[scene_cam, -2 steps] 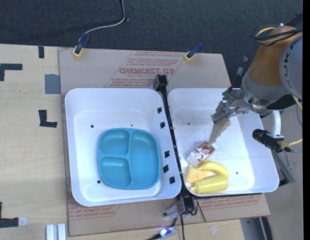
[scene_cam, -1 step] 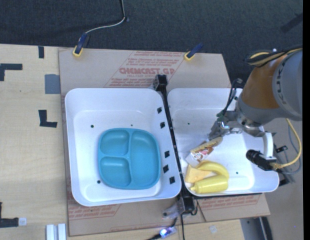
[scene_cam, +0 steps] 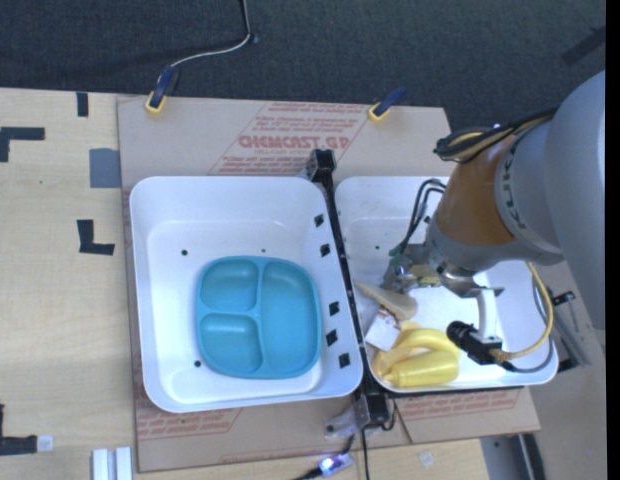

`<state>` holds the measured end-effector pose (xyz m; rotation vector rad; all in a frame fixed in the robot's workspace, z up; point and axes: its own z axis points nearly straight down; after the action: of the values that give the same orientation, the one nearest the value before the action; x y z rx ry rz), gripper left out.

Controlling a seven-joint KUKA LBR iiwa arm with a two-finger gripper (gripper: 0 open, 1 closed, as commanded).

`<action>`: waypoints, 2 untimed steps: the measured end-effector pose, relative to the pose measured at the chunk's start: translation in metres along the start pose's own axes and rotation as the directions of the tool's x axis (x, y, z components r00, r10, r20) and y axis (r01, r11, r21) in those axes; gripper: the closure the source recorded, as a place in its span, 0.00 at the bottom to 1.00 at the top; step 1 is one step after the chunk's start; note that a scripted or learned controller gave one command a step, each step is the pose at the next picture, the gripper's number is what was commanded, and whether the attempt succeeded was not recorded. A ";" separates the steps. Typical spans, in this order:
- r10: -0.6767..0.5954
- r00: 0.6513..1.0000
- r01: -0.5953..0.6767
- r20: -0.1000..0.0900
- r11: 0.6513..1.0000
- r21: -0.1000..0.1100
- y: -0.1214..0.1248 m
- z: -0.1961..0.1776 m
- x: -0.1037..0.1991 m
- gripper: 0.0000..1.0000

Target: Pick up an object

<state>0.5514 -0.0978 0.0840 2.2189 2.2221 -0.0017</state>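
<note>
Hand [scene_cam: 402,268] above crosswise yellow banana [scene_cam: 418,359]

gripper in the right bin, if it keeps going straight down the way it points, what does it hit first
Probably the tan object lying just under the gripper, with the right bin floor beneath it. The yellow object sits nearer the front wall, off that line. Depth is hard to judge from above.

The arm [scene_cam: 510,198] hides its end effector's [scene_cam: 410,273] fingertips.

Robotics lab setup. Industrial arm [scene_cam: 530,188] over two white bins [scene_cam: 155,268] on a cardboard sheet [scene_cam: 290,138] clamped to a wooden bench [scene_cam: 50,318]; black tape marks, loose cable [scene_cam: 240,18].
</note>
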 end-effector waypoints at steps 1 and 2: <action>-0.003 1.000 0.003 0.000 1.000 -0.009 0.040 -0.106 0.009 1.00; -0.006 1.000 0.006 -0.001 1.000 -0.012 0.095 -0.209 0.045 1.00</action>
<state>0.6463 -0.0526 0.2930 2.2067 2.2233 0.0118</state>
